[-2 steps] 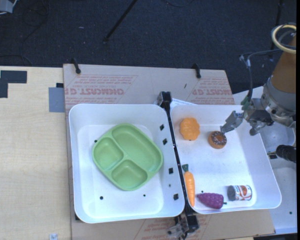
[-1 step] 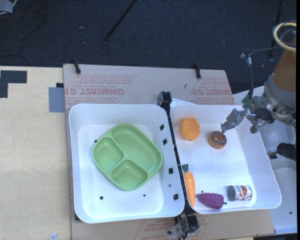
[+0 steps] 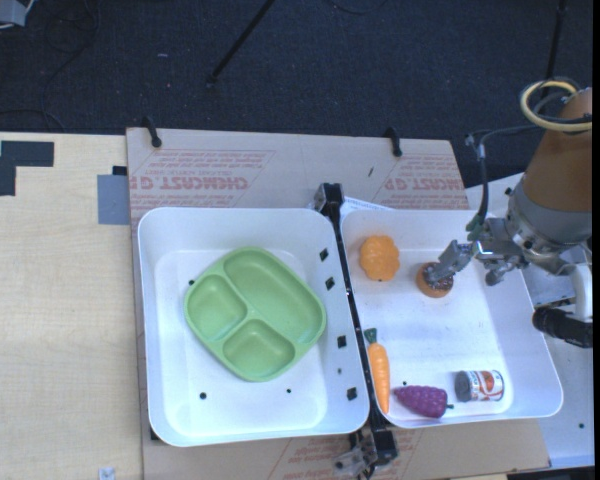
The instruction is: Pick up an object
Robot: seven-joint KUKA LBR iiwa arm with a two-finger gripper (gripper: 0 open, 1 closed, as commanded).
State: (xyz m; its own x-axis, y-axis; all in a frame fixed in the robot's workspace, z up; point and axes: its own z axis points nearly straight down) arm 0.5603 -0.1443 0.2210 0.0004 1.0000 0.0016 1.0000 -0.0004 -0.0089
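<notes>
My gripper (image 3: 476, 266) hangs over the right bin (image 3: 525, 353) near its right wall, open, with nothing between its fingers. Its left finger (image 3: 452, 261) reaches down to a small brown round object (image 3: 435, 285) and looks to touch its top. An orange fruit (image 3: 380, 258) lies left of that, toward the bin's back. Along the bin's front lie a carrot (image 3: 379, 370), a purple bunch-like toy (image 3: 421, 400) and a small can (image 3: 480, 385) on its side.
The left bin (image 3: 170, 388) holds a green divided plate (image 3: 255, 313). A black divider (image 3: 345, 308) runs between the two bins. The arm's grey body with its orange band (image 3: 560, 168) rises at the right.
</notes>
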